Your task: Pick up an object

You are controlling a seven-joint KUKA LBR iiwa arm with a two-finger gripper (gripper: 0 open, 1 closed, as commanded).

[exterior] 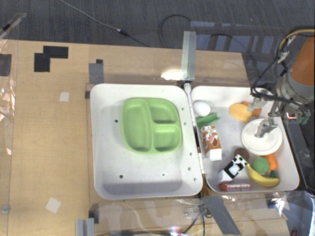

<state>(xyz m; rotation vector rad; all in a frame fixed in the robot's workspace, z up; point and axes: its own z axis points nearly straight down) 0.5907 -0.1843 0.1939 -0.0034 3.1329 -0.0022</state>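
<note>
White bins: two shallow ones lay side by side, the left bin [106, 181] well away from the gripper, the right bin [290, 178] under it.
Gripper: one [267, 128], hanging over the right bin above a white round dish [261, 140]; whether its fingers stood wide or narrow could not be told, and nothing showed between them.
Arm: one grey arm with an orange band [302, 65] reached in behind the gripper.
Green divided plate: one [150, 125], with three compartments, in the left bin, far from the gripper.
Egg: one white egg [201, 107], well apart from the gripper, near the wall between the bins.
Green stick-shaped piece: one [207, 119], just beside the egg.
Small carton: one [211, 141], brown, red and white, lying flat, apart from the gripper towards the left bin.
Yellow-orange piece: one [240, 112], near the gripper, just past the dish rim.
Banana: one [262, 177], beyond the dish on the near side.
Green ball-like fruit: one [261, 165], touching the banana.
Orange piece: one [272, 161], just beside the green fruit.
Black-and-white block: one [235, 166], near the banana.
Red tube-like item: one [234, 186], at the bin's near edge, farthest from the gripper in that bin.
</note>
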